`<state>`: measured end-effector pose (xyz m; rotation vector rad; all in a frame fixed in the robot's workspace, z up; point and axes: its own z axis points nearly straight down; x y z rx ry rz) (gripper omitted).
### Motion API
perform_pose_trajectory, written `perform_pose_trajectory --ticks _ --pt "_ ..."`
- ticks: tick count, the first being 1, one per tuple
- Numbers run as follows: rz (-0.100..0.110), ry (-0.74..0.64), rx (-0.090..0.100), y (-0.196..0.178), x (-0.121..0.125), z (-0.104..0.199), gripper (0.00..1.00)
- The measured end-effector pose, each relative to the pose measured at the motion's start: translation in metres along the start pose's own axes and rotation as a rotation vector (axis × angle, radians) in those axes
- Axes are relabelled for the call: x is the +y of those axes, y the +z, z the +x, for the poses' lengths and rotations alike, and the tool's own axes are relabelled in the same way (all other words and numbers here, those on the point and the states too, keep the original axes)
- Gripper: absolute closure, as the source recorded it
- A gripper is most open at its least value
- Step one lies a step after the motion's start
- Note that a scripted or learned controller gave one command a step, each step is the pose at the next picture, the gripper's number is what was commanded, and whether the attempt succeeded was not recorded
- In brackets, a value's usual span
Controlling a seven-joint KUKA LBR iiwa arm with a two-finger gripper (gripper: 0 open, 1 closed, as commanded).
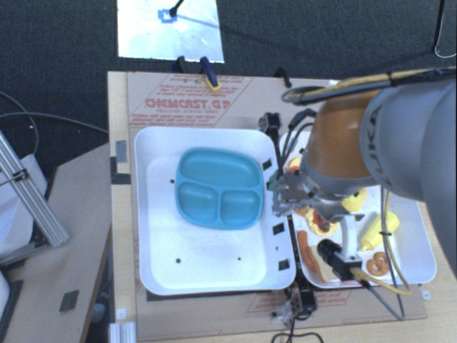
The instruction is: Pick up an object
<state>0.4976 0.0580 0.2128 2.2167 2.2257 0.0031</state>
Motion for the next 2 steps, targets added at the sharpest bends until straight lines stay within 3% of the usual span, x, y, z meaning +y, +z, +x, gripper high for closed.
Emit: perform_pose_trajectory --ticks 1,2 --pt "0.0 0.0 0.0 0.0 0.0 0.0 0.0" --pt "-0.001 -0.003 0.001 -0.01 0.001 0.0 1.0"
